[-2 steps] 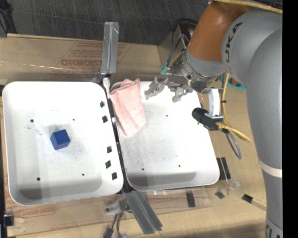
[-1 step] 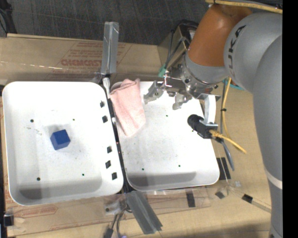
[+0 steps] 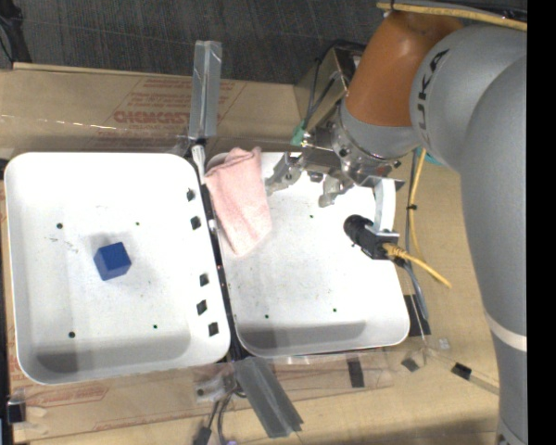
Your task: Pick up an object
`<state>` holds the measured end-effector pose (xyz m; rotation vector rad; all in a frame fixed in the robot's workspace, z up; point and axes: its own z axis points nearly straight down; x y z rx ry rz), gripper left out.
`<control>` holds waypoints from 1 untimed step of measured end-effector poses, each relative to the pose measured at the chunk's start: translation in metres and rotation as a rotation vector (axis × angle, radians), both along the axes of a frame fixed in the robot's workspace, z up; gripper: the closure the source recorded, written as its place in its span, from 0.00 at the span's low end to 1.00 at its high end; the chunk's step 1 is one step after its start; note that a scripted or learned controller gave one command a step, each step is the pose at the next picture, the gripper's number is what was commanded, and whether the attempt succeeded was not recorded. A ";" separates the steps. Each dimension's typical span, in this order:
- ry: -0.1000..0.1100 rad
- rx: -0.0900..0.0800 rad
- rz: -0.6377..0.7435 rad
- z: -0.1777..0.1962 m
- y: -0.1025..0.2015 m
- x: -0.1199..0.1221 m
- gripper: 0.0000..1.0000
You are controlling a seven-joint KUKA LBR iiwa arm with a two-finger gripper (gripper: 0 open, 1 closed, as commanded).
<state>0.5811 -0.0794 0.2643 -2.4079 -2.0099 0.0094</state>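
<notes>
Pink cloth (image 3: 238,200) is lying crumpled along the left edge of the right bin (image 3: 352,327), draping onto the divider. The pincer (image 3: 304,183) is hanging just beside it with fingers spread apart, gripping nothing. A blue cube (image 3: 112,260) is sitting well apart in the left bin (image 3: 37,341).

Flattened brown cardboard (image 3: 102,100) lines the bench top under dark carpeted floor (image 3: 167,7).
</notes>
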 end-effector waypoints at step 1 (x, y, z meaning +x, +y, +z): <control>0.000 0.002 0.031 0.012 0.017 -0.008 0.00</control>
